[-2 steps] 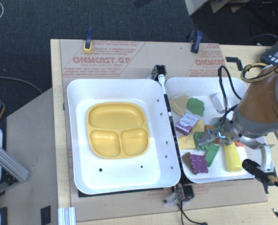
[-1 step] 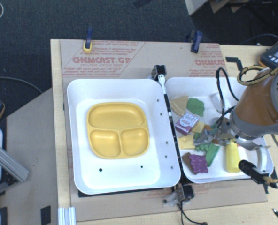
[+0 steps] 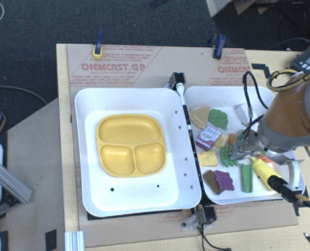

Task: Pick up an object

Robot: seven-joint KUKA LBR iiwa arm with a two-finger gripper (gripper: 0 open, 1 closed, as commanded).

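The gripper (image 3: pixel 239 149) hung low in the right bin (image 3: pixel 223 92), just beside a green leafy piece (image 3: pixel 227 156) – whether it was open or closed could not be told, and nothing was seen held in it. Near it lay a purple box (image 3: pixel 208 136), a green lump (image 3: pixel 218 118), a green cylinder (image 3: pixel 246 177) and a purple piece (image 3: pixel 224 181) on a brown one (image 3: pixel 211 178). The left bin (image 3: pixel 123 195) held a yellow divided tray (image 3: pixel 131 144). Both bins sat on a tabletop (image 3: pixel 144 69) covered in brown paper with red print – blue clamps (image 3: pixel 98 40) gripped its far edge. Beyond it lay dark carpet (image 3: pixel 66 9).
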